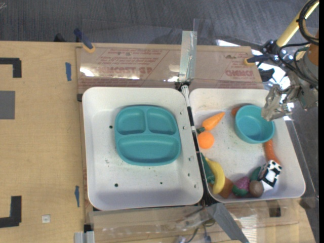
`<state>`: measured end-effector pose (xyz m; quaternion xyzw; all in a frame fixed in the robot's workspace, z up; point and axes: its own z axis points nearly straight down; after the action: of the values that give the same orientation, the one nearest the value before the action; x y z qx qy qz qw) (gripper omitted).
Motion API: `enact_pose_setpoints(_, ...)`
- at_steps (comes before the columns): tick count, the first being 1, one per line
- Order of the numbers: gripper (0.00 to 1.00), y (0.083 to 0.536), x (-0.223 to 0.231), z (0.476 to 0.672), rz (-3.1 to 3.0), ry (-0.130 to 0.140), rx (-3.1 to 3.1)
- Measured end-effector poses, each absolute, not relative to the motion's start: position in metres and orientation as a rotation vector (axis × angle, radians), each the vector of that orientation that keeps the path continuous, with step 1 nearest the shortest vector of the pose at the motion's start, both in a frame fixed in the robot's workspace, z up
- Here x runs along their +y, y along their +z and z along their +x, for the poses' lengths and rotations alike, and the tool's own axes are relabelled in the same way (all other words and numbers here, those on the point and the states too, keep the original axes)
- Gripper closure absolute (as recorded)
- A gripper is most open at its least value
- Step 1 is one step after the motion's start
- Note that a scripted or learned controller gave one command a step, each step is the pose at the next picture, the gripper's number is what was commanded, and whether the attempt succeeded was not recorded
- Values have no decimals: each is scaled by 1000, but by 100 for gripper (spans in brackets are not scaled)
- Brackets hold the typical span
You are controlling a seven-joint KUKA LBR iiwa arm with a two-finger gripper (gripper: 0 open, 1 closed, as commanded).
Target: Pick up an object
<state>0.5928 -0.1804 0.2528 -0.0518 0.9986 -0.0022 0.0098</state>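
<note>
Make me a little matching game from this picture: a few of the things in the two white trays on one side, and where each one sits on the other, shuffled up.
Things:
1. teal divided plate
2. teal bowl
3. banana
4. orange ball

Places:
A. right bin, near its front edge, beside the divider
B. middle of the left bin
C. right bin, far right part, next to the gripper
D. right bin, against the divider, just below the toy carrot

Pairs: 1-B, 2-C, 3-A, 4-D
</note>
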Motion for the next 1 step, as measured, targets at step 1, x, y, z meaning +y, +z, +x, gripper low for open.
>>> enact_pose_setpoints(1, 100, 146, -193, 572, -736, 7, 3057)
